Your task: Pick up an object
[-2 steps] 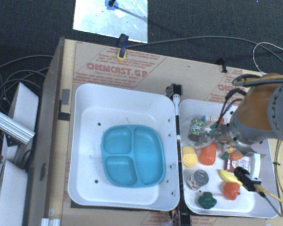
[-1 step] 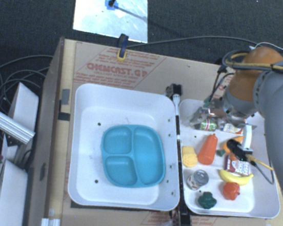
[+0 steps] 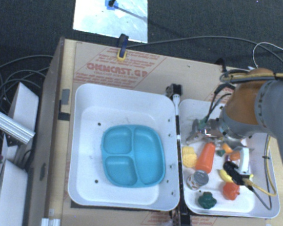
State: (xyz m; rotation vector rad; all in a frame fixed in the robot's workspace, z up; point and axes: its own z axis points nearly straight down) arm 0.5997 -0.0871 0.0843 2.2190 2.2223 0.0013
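Green toy (image 3: 206,199) sits by the right bin's (image 3: 261,206) front edge; gripper (image 3: 201,129) hovering over the orange bottle (image 3: 206,156), grip unclear, needs lowering next.

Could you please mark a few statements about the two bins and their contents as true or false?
1. The blue divided plate lies in the left bin. True.
2. The orange bottle lies in the left bin. False: it is in the right bin.
3. The green toy lies near the right bin's front edge. True.
4. The gripper is over the left bin. False: it is over the right bin.
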